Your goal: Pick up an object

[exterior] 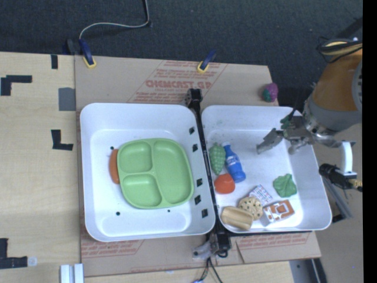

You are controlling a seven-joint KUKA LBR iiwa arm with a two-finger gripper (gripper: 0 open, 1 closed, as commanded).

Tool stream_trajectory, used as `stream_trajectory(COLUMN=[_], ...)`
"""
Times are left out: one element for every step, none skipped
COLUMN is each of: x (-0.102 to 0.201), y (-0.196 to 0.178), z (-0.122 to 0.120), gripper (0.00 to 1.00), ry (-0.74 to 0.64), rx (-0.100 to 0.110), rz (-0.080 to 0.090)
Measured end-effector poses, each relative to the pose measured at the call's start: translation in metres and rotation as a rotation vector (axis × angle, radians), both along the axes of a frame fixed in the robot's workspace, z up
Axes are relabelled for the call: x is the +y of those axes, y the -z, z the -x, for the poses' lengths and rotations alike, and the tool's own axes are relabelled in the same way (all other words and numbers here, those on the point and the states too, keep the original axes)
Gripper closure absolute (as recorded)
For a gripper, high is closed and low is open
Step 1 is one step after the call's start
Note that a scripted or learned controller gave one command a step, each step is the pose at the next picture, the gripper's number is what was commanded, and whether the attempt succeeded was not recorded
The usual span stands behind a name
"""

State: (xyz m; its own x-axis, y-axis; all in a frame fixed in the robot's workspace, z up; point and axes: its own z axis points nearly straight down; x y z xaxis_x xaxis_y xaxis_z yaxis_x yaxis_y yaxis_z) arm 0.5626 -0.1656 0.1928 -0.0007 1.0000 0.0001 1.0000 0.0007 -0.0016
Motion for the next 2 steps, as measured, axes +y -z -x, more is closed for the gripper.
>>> stream_trajectory(x=[-0.052, -0.047], y=[0.036, 0.105], z=[0.048, 0.045], gripper=[0.0, 0.0], ry=[0.002, 0.001], rx=[0.001, -0.009], rz=[0.001, 0.005])
